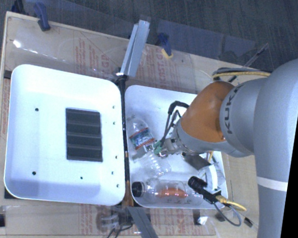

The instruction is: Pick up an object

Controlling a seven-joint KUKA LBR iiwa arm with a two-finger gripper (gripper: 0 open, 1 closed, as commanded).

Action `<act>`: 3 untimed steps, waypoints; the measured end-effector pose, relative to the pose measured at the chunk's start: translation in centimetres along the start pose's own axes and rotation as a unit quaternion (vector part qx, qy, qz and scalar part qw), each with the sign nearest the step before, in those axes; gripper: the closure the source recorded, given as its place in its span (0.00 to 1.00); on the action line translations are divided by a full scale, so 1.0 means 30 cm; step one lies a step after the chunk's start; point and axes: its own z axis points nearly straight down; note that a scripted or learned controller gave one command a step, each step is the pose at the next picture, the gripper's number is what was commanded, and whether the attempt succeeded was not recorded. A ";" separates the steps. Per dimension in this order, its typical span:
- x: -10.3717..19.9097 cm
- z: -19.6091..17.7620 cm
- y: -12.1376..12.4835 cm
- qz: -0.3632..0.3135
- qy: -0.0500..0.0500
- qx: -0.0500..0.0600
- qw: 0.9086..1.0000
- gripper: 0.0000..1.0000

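Right bin (140, 100): holds clear plastic bottles. One bottle (142, 137), transparent with a red-and-blue label, lies tilted in the bin's left-centre part. A second clear bottle (163, 191), black-capped with an orange-red patch inside, lies along the near wall. Crumpled clear plastic (155, 166) sits between them. Left bin (31, 87): carries a dark ribbed rectangular panel (84, 135) at centre. Arm (237, 120): grey with an orange band, reaching in from the right, bent down over the right bin. Gripper (162, 147): low among the bottles, just beside the labelled one; its state cannot be told.
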 end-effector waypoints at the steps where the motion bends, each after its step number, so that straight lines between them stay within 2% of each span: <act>1: 0.014 -0.019 0.195 -0.018 -0.010 -0.003 1.000 0.00; 2: 0.027 -0.052 0.201 -0.022 -0.007 -0.003 1.000 1.00; 3: 0.193 -0.339 0.408 -0.035 -0.001 -0.001 0.999 1.00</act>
